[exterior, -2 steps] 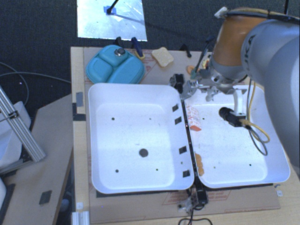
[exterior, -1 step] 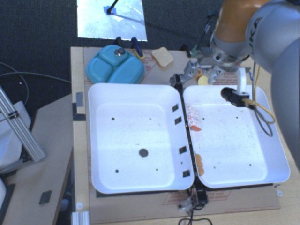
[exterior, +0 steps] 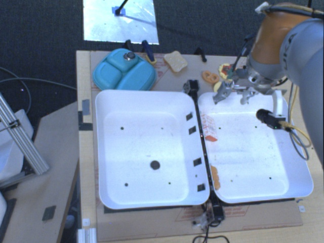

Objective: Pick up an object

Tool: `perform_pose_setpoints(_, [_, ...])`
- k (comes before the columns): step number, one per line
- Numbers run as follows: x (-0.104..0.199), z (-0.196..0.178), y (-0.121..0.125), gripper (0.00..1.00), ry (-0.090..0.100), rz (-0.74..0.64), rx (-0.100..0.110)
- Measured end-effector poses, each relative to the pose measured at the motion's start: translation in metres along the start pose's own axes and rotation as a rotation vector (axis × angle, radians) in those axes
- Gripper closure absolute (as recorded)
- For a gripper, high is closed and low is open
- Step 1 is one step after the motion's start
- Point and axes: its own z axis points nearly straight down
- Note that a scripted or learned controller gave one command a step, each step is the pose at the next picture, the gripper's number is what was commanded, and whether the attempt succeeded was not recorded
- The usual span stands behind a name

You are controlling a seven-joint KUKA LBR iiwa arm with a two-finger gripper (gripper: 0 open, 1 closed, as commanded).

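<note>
hand (exterior: 232,91) fingers spread, nothing between them | orange piece (exterior: 209,76) just beside it, beyond right bin (exterior: 283,186) rim | risk: closing on air

1. Dark carpet floor (exterior: 40,29) around the bench.
2. Shiny metal sheet (exterior: 120,13) lies on the carpet, top centre.
3. Tan cardboard bench top (exterior: 86,151).
4. Aluminium strut (exterior: 23,140) at left.
5. Black cable (exterior: 30,82) crosses left floor.
</note>
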Motion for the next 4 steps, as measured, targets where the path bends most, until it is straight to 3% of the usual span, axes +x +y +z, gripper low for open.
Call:
perform_pose_setpoints(1, [-0.062,0.102,-0.074,0.00,0.001,0.002,-0.003])
perform_pose_setpoints(2, [-0.106,0.068,0.006,0.00,-0.005,-0.009,-0.015])
perform_pose_setpoints(3, [-0.130,0.097,-0.108,0.00,-0.002,-0.001,-0.008])
perform_pose_setpoints(4, [-0.038,0.033,-0.072,0.00,0.003,-0.018,-0.011])
